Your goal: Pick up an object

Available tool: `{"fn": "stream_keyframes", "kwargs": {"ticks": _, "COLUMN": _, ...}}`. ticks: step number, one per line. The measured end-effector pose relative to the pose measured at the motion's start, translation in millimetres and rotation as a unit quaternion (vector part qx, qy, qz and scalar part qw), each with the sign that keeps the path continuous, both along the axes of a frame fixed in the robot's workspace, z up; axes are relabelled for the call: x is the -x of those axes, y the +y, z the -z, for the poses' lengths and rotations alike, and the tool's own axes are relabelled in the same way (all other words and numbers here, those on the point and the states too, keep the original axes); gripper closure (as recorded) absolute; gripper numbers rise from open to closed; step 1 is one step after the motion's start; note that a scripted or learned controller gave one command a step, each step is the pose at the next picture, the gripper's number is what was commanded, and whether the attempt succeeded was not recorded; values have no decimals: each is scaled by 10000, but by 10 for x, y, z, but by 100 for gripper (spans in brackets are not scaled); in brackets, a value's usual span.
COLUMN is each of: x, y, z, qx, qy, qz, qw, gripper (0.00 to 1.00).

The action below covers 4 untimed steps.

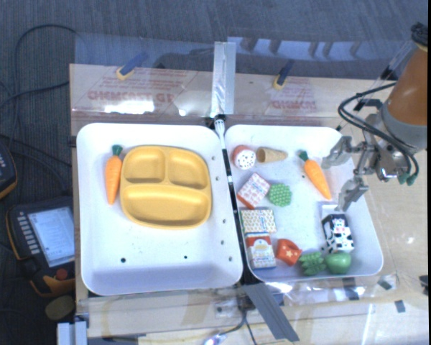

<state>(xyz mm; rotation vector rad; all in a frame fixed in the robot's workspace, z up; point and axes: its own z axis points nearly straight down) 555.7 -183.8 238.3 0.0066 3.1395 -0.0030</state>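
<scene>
My gripper (pixel 335 183) hangs over the right side of the right bin (pixel 366 261), open, with nothing between its fingers (pixel 336 153). An orange carrot (pixel 316 177) lies just left of it, apart from the fingers. A black-and-white cow toy (pixel 337 233) sits just below the lower finger. Also in this bin are an ice-cream cone (pixel 271 155), a red-and-white round piece (pixel 243 157), a patterned box (pixel 253 190), a green bumpy piece (pixel 279 194), a cracker box (pixel 258 221), a red carton (pixel 261 251), a red piece (pixel 288 251), broccoli (pixel 312 263) and a green apple (pixel 338 262).
The left bin (pixel 100 264) holds a yellow divided plate (pixel 165 185) and a second carrot (pixel 113 177) by its left wall. A metal divider (pixel 223 77) stands behind the bins. Cables and a handheld screen (pixel 39 236) lie left of the bench.
</scene>
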Motion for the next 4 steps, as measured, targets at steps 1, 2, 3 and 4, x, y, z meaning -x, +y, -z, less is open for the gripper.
{"fn": "stream_keyframes", "kwargs": {"ticks": 1, "x": -474, "y": -23, "z": 1399, "qx": -1, "qy": -3, "qz": 617, "qw": 9981, "gripper": 0}}
{"fn": "stream_keyframes", "kwargs": {"ticks": 2, "x": -483, "y": -15, "z": 1304, "qx": 18, "qy": -12, "qz": 606, "qw": 9982, "gripper": 100}}
{"fn": "stream_keyframes", "kwargs": {"ticks": 3, "x": -454, "y": 699, "z": 1034, "qx": -10, "qy": 0, "qz": 925, "qw": 9957, "gripper": 100}}
{"fn": "stream_keyframes", "kwargs": {"ticks": 4, "x": -857, "y": 322, "z": -251, "qx": 2, "qy": -16, "qz": 1712, "qw": 9852, "gripper": 100}}
